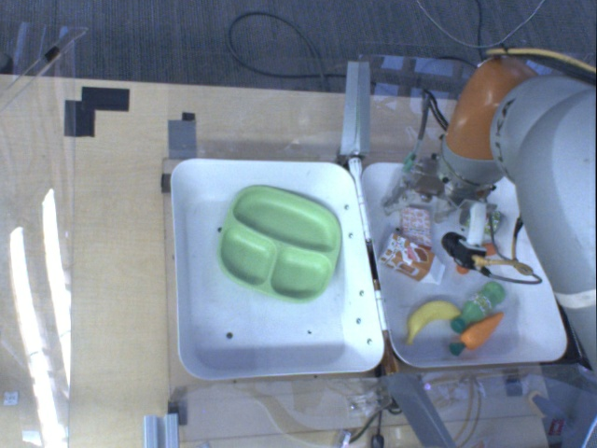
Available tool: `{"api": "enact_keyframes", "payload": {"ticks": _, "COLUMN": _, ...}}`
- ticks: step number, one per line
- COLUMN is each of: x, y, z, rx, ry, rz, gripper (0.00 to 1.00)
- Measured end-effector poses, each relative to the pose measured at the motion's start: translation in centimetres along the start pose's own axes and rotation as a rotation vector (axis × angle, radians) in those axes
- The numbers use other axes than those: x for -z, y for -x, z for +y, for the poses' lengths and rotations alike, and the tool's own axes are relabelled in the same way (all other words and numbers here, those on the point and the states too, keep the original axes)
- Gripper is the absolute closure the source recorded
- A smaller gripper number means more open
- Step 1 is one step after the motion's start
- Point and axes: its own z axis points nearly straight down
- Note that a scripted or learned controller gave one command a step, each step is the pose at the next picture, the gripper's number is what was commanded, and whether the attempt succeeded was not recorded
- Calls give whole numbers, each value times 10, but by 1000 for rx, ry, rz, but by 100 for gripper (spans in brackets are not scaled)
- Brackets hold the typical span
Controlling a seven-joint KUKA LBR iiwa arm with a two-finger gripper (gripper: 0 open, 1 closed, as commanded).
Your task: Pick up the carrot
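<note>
Right bin (550, 348): carrot (479, 331) near front edge, beside banana (429, 317) and green bottle (481, 301). Left bin (187, 278): green divided plate (280, 241). Claw (422, 187) over right bin's rear; grip state indiscernible.

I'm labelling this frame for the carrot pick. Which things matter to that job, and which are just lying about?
Job: carrot, gripper, right bin.
Lying about: banana, green bottle, snack packet, green divided plate in the left bin.

bins (187, 250) x2 | green tray (280, 243) x1 | banana (429, 318) x1 | carrot (480, 331) x1 | snack pkts (408, 253) x2
</note>
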Motion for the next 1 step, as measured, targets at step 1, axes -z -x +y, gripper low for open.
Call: {"api": "enact_keyframes", "payload": {"ticks": 1, "x": 0, "y": 24, "z": 18, "rx": 221, "ry": 2, "rz": -1, "gripper": 0}}
